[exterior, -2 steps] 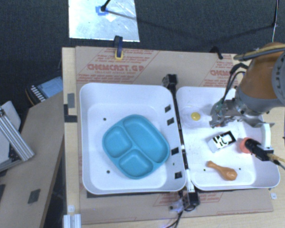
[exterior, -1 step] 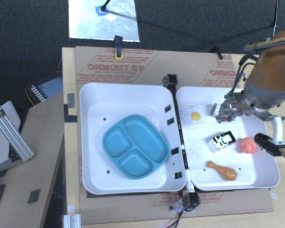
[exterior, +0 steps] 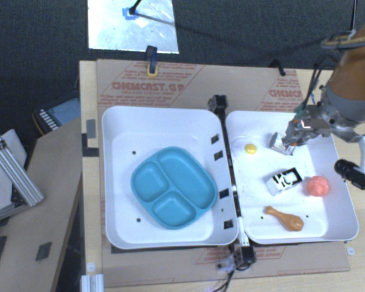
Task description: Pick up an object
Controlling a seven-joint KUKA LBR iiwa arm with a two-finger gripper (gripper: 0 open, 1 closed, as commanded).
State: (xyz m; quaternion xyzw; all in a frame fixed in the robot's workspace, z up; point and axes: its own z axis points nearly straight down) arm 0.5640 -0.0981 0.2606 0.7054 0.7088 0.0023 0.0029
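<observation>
Camera view: the gripper hovers in the right bin, near the yellow ball; its state cannot be told. Recommended: centre over one isolated object, such as the pink ball, before descending vertically.

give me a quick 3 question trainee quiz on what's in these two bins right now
1. True or false: the blue divided tray lies in the right bin.
2. Which item lies nearest the gripper? A) yellow ball B) pink ball C) orange drumstick-shaped toy
3. Fill in: the black-and-white block sits just to the ____ of the pink ball in the camera view.

Key
1. False: it lies in the left bin.
2. A
3. left
</observation>
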